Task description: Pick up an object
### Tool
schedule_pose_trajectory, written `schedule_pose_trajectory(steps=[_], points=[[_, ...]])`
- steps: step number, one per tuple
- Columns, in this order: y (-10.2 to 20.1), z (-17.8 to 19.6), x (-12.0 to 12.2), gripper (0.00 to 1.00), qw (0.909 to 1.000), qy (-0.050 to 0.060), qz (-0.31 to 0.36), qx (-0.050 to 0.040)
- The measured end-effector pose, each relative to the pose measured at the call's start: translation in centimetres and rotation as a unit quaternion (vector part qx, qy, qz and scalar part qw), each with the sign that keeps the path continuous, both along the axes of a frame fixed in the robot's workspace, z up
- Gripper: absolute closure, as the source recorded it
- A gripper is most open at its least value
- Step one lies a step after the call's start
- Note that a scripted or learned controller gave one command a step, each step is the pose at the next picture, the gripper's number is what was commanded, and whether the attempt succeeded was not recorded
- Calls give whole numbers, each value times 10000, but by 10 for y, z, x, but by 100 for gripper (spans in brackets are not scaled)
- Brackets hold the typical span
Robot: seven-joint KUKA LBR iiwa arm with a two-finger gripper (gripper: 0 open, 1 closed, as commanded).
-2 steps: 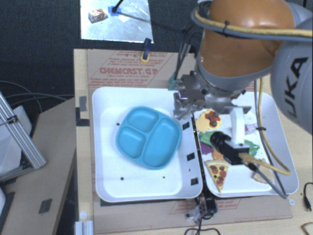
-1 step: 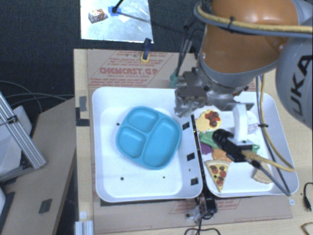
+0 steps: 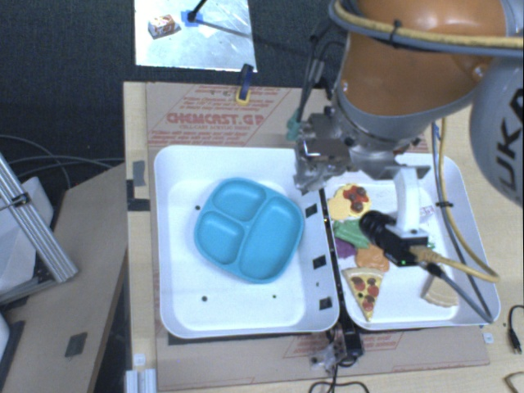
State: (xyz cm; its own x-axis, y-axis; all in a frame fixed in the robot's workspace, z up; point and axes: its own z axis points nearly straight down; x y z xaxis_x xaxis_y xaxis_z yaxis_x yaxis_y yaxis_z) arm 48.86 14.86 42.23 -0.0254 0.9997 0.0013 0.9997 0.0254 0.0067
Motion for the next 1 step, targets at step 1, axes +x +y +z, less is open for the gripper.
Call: schedule_pose_trajectory(steps=[1], points=[[0, 11, 1, 100, 10000, -11, 32, 0]])
